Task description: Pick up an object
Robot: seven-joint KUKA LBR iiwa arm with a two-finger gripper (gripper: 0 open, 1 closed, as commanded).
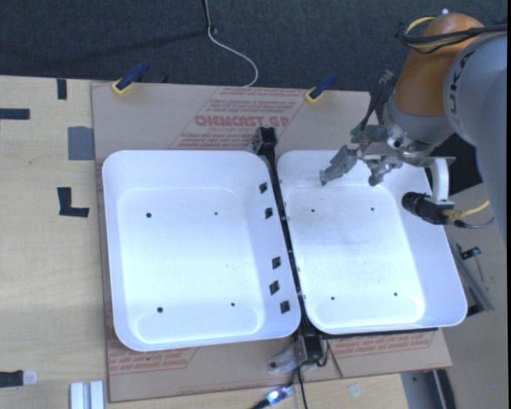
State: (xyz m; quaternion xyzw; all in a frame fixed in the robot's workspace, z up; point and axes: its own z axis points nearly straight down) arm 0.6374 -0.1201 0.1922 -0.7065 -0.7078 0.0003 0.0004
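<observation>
Object to pick — none between the claw [358, 169] fingers (spread apart) — over the right bin's [426, 309] far edge.

A wooden bench [34, 254] bears cardboard [230, 118] under two white bins [119, 228].

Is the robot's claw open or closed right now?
Open. The gripper hangs over the far end of the right bin, its two fingers spread apart with nothing between them.

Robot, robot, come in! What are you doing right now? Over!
Two-finger gripper open, holding nothing, above the back of the right shallow white bin. No object to pick seen in either bin. Nothing in the way.
</observation>
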